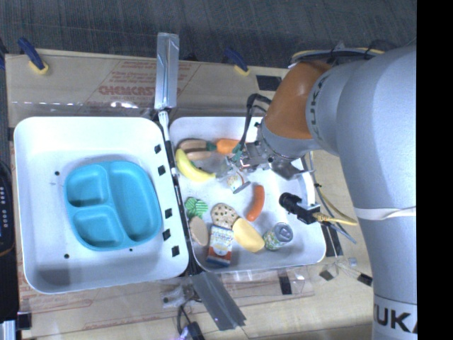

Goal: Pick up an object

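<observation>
Arm: grey KUKA arm [368, 119] reaches over the right bin [311, 250].
Gripper: the gripper [244, 163] sits low among the toy food, beside the banana [191, 168].
Fingers: state cannot be told.
Left bin: left bin [42, 147] holds a blue divided tray [113, 204].
Also: red sausage [255, 202], cookie [224, 214].

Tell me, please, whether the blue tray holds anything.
Empty: the blue tray in the left bin shows bare compartments; the toy food lies in the right bin.

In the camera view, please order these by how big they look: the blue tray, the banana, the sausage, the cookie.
1. blue tray, clearly largest
2. banana
3. sausage
4. cookie, though it and the sausage look close in size
</observation>
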`<state>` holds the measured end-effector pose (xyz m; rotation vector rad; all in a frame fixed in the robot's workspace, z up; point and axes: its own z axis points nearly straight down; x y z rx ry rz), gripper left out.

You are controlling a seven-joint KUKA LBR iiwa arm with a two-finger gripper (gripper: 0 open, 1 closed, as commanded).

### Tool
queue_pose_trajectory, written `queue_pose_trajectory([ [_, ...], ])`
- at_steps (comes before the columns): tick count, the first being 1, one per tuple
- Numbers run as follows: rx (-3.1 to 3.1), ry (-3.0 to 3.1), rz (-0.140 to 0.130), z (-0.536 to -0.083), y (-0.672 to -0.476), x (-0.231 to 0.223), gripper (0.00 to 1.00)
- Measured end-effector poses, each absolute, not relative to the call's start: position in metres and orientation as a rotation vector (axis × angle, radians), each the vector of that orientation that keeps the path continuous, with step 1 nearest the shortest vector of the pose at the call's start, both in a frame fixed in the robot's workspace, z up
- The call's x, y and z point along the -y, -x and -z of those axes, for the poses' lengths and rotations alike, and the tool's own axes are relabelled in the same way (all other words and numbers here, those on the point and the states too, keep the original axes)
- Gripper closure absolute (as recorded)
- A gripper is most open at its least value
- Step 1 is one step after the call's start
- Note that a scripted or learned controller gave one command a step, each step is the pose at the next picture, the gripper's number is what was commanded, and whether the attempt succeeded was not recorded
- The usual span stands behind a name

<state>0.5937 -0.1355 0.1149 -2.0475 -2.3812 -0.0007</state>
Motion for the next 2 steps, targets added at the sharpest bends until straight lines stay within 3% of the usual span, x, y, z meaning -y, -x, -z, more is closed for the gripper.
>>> queue_pose_trajectory([
  [1, 2.627, 1.732, 0.001, -0.214, -0.601, 0.150, 1.00],
  [2, 2.410, 2.012, -0.001, -0.191, -0.641, 0.075, 1.00],
])
